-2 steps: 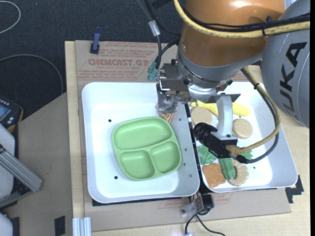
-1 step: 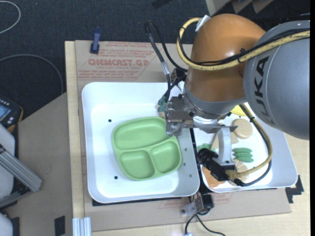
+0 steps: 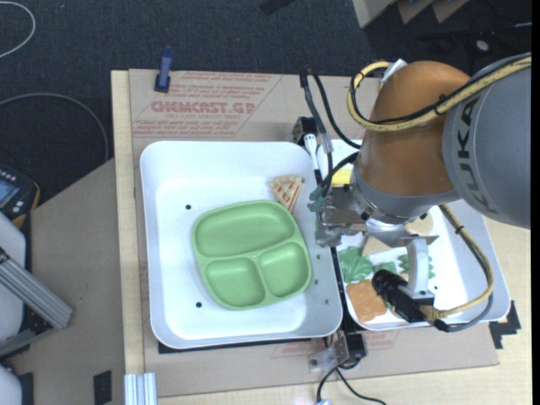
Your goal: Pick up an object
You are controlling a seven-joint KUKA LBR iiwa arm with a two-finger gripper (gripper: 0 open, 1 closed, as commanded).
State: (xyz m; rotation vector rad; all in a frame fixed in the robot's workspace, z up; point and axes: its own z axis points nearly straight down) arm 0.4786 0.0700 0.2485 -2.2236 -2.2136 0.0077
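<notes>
Camera view: the grey arm with its orange band hangs low over the right white bin point(image 3: 472, 298).

Its gripper point(image 3: 337, 226) sits near the wall between the bins, its state impossible to tell from here. Candidate objects lie close: a green leafy piece point(image 3: 356, 266) and an orange-brown slab point(image 3: 364, 300) beneath it, likely the target; a tan waffle-patterned wedge point(image 3: 287, 191) rests beside the green divided plastic tray point(image 3: 251, 251) in the left white bin point(image 3: 169, 226).
</notes>
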